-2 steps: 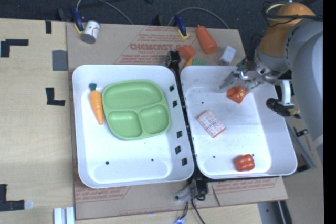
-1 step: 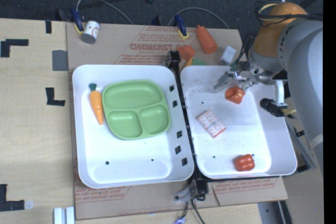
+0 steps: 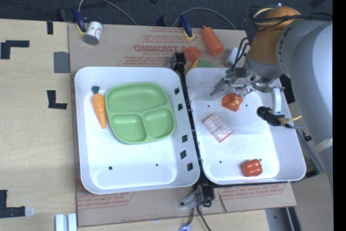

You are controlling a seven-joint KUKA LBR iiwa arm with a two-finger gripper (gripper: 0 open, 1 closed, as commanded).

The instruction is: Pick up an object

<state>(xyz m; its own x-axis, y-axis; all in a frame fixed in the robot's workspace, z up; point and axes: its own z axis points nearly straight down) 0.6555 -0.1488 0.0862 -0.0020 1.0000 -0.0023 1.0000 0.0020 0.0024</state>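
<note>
Hovering in the right white bin (image 3: 281, 170), my gripper (image 3: 233, 89) sits just above the small red-orange block (image 3: 232, 101); grip state unclear, nothing visibly lifted, so picking remains.

Arm (image 3: 311, 70): large rounded grey housing. Orange band (image 3: 268, 40) above wrist. Black cable loops beside band. Gripper (image 3: 233, 84): slim metallic-grey fingers, dark fittings at base, black stub at side.

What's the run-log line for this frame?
arm: over right bin | claw: just above small red block, grip not confirmed | also in right bin: patterned packet, red tomato-like toy | left bin: green tray, carrot
</note>
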